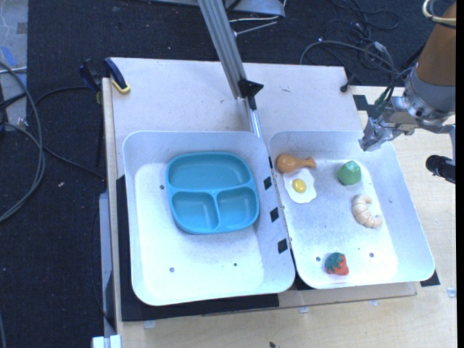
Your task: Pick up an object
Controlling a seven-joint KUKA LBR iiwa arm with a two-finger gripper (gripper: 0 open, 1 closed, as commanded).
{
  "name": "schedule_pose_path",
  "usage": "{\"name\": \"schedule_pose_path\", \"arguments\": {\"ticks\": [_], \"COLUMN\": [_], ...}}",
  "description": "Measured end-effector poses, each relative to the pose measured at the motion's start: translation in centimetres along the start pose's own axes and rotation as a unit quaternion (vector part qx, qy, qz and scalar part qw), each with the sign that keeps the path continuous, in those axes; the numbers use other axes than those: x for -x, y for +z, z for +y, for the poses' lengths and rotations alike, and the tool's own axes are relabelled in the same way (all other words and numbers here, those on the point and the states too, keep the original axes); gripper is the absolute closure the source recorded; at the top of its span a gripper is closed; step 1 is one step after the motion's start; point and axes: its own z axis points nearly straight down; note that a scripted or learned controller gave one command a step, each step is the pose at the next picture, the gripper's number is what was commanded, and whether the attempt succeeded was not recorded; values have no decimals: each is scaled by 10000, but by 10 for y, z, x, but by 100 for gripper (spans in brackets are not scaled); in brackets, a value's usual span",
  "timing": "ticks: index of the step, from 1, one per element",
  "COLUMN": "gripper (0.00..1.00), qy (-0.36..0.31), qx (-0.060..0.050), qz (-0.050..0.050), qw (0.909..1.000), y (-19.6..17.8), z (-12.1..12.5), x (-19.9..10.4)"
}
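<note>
Poised over the upper right corner of the right bin (406,216), the gripper (371,142) is seen hanging from the grey wrist under the arm's orange band (441,53); whether it is spread or pressed together cannot be told from this slanted view, and nothing can be made out in its grasp. Nearest to it, just below and to the left, a green toy (349,172) is seen lying on the bin floor, and this is judged the likeliest thing to be taken, though the task names no particular object. Further out in the same bin, a brown drumstick (293,163) is shown touching or nearly touching a fried egg (299,188) near the left wall, a pale croissant-like pastry (365,212) is set near the right side, and a red strawberry (336,264) is placed apart at the lower edge. All five pieces are judged to be at rest, so the pick is taken as not yet made: a descent, a closing and a lift are all left to be done. Beside it, the left bin (145,267) is occupied by a blue divided plate (213,192), whose three compartments are seen bare. A slanted metal rail (223,35) is seen crossing the bench beyond the bins.
</note>
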Motion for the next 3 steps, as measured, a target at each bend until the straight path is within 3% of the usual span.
{"name": "schedule_pose_path", "arguments": {"ticks": [1, 3], "gripper": [100, 100], "qy": [-17, -23], "qx": [-36, -34], "qz": [14, 17], "qw": [10000, 10000], "y": [9, -4], "z": [-15, -70], "x": [-45, -145]}}
